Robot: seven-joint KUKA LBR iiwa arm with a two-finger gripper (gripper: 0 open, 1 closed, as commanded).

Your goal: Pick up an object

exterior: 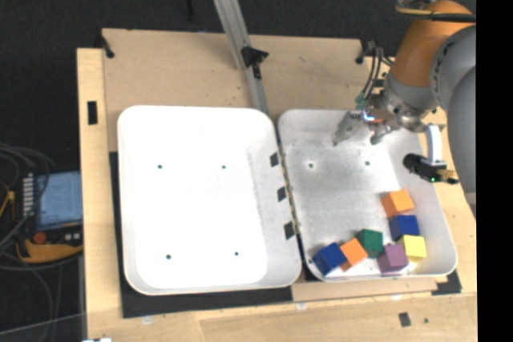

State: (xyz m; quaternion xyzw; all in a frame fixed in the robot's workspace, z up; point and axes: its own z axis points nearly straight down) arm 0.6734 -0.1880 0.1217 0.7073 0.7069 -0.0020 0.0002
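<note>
Arm parked over the right bin (pixel 321 188)
Gripper (pixel 358 128) fingers look spread, I think, holding nothing; blocks (pixel 377 244) bunched at the near corner.

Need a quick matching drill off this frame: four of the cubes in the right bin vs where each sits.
Things:
1. large orange cube
2. yellow cube
3. green cube
4. blue cube by the left wall

Places:
A. leftmost of the cluster
B. farthest from the front rim
C. just right of the purple cube
D. between the small orange cube and the purple cube

Pairs: 1-B, 2-C, 3-D, 4-A
</note>
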